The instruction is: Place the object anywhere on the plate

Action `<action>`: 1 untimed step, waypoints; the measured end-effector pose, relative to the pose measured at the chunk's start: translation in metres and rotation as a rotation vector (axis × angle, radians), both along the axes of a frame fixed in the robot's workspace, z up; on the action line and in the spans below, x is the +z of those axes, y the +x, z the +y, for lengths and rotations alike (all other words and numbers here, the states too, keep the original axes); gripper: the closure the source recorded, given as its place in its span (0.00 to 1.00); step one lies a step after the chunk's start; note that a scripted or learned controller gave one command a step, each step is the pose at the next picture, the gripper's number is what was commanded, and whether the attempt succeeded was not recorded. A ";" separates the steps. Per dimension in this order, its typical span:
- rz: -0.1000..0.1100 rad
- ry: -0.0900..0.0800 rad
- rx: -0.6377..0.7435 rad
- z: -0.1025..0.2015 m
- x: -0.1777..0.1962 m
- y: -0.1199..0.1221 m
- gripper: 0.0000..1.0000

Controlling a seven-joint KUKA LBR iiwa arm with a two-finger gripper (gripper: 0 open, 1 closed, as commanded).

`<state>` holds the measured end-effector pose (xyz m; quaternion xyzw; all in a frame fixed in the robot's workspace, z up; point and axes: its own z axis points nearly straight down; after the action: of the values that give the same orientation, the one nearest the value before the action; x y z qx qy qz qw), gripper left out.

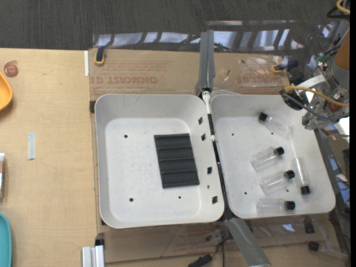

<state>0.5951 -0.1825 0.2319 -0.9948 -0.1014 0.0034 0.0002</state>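
Camera view: 2 white bins [105, 166] on cardboard-lined bench [133, 74] (pincer [320, 118] state unclear).

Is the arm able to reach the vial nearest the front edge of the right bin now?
Probably yes. The vial lies alone on the floor of the right bin, nothing on it, and the arm is at that bin's far right corner.

Clear plastic vials [267, 158], matt black plate [176, 160]
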 end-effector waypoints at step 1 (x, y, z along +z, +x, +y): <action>0.000 0.003 0.350 0.086 -0.030 0.001 1.00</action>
<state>0.5966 -0.0966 0.2019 -0.9620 -0.2731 0.0033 0.0012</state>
